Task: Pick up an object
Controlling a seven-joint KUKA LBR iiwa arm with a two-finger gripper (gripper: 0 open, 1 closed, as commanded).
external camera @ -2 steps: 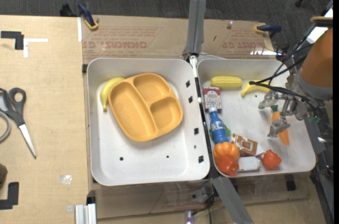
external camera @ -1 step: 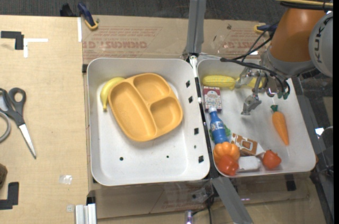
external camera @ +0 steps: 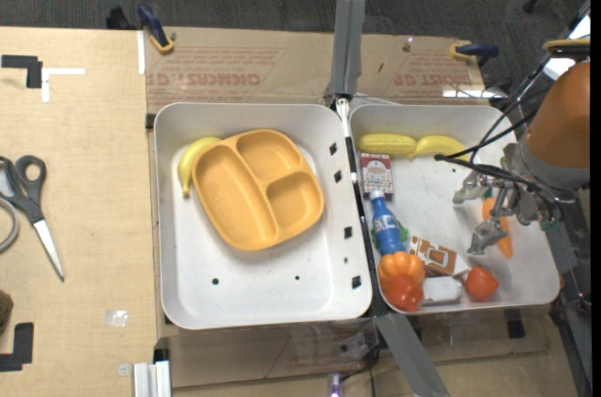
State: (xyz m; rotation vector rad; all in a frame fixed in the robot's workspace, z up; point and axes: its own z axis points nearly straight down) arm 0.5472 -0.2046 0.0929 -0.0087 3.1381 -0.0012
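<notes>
My gripper (external camera: 473, 217) hangs over the right side of the right bin (external camera: 441, 115), reaching in from the right. Its two silver fingers (external camera: 467, 193) stand apart, open, with bare bin floor between the tips. An orange carrot-like piece (external camera: 501, 228) lies just behind the fingers, partly hidden by the wrist. I cannot tell whether it touches them. Left of the gripper are a blue bottle (external camera: 384, 224), a red box (external camera: 376, 173), an orange pepper (external camera: 402, 267), a red tomato (external camera: 481, 283) and a brown-and-white packet (external camera: 434, 255).
Corn (external camera: 387, 143) and a banana (external camera: 439, 145) lie along the right bin's far wall. The left bin (external camera: 178, 282) holds a yellow divided plate (external camera: 255, 188) with a banana (external camera: 191, 160) tucked behind it. Scissors (external camera: 36, 207) lie on the bench at the left.
</notes>
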